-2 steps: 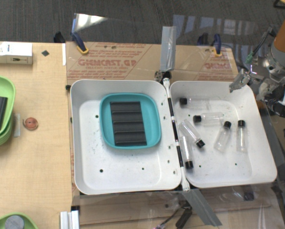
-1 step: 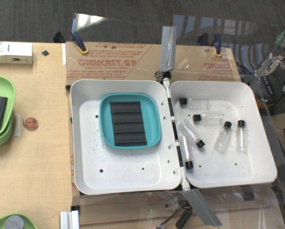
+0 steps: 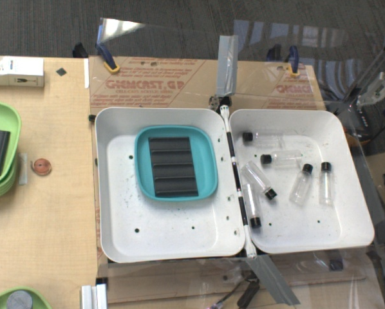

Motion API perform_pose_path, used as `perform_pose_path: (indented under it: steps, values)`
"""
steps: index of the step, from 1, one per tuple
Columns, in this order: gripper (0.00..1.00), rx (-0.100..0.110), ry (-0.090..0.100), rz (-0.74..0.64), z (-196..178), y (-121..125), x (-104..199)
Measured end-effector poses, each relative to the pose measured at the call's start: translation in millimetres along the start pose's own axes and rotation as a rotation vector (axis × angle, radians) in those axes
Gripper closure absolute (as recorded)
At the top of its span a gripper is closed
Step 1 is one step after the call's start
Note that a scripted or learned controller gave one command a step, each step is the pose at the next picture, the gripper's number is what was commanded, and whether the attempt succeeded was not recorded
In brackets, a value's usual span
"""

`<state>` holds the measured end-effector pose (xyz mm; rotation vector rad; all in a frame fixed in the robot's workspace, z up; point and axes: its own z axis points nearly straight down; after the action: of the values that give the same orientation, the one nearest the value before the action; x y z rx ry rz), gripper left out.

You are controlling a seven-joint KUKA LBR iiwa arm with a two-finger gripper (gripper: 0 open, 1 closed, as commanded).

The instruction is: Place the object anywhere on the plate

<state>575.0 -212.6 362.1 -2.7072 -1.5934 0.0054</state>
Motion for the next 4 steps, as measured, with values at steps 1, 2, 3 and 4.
perform_pose_path:
  steps: [1,2,3,4]
  values:
    - [0.0,0.001,0.0,0.107,-78.0,37.9,18.4]
    - [0.0,0.001,0.0,0.258,-78.3,40.3,20.6]
    - [0.0,0.002,0.0,0.394,-77.7,49.2,24.3]
    - [0.0,0.002,0.0,0.495,-77.7,69.8,31.7]
